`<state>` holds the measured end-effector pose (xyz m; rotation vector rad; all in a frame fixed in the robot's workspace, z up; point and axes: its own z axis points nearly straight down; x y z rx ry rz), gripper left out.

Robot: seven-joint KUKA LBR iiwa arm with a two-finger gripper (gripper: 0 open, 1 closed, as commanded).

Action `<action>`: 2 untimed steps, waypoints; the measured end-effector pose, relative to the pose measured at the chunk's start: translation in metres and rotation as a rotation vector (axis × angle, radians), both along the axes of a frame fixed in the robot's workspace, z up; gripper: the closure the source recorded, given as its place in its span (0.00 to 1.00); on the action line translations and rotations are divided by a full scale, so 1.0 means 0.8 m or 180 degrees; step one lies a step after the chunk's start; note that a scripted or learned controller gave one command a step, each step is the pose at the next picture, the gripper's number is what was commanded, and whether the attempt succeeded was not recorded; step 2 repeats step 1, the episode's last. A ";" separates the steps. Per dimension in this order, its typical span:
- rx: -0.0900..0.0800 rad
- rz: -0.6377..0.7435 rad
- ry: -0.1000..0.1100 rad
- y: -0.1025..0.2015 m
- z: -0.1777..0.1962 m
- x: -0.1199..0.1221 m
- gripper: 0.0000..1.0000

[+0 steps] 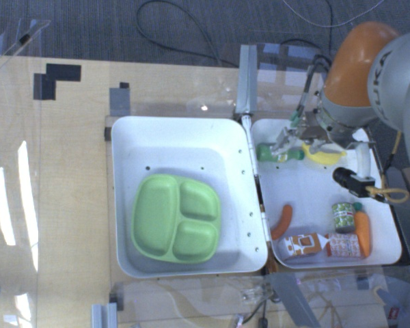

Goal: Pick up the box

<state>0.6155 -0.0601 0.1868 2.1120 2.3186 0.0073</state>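
Box (306, 244) is seen lying flat at the lower right of the frame, between sausage (281, 222) and carrot (363, 232). Claw (287, 144) is seen far above it; its grip cannot be told. A centred descent should be made.

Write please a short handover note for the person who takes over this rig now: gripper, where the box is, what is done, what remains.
Gripper: low at the far end of the right bin, beside a green item and a yellow one. I cannot tell whether it is open or shut.
Box: lies flat at the near edge of the right bin, between the sausage and the carrot. Nothing grips it.
Left bin: holds a green divided plate.
Done: nothing yet.
Left: bring the gripper over the box, grasp, lift.
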 end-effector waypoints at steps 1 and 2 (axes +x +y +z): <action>-0.0001 0.0312 0.0009 0.033 -0.002 -0.045 0.00; -0.0001 0.0312 0.0009 0.033 -0.002 -0.045 0.00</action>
